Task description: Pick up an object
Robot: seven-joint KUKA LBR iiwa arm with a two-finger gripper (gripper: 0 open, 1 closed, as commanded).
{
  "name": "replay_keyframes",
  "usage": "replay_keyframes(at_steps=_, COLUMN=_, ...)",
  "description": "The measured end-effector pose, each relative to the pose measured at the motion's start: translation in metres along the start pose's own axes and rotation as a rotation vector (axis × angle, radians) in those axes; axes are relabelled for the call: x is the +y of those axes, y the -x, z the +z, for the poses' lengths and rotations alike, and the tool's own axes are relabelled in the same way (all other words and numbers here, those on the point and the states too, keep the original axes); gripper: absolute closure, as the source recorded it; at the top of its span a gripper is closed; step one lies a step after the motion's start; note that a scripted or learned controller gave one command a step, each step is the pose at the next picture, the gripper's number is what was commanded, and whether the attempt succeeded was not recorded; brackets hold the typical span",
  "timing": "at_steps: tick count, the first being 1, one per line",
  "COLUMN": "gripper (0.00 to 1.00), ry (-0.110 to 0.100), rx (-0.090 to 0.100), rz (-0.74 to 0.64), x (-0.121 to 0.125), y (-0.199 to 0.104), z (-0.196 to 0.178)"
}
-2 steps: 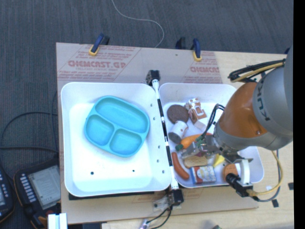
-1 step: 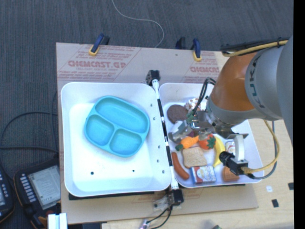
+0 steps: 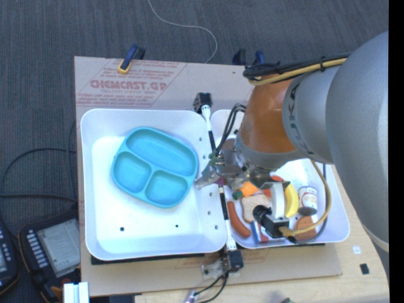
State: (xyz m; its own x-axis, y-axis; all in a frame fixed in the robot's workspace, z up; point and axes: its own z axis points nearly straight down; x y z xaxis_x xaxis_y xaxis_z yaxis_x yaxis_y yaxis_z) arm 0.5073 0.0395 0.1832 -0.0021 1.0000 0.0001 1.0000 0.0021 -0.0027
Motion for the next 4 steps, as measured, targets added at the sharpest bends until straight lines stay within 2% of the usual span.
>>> replay_keyframes(at_steps=4, gripper=1.00, ry=-0.008, rx=-0.004, rz=-0.004, x=0.002, y=0.000, z=-0.034)
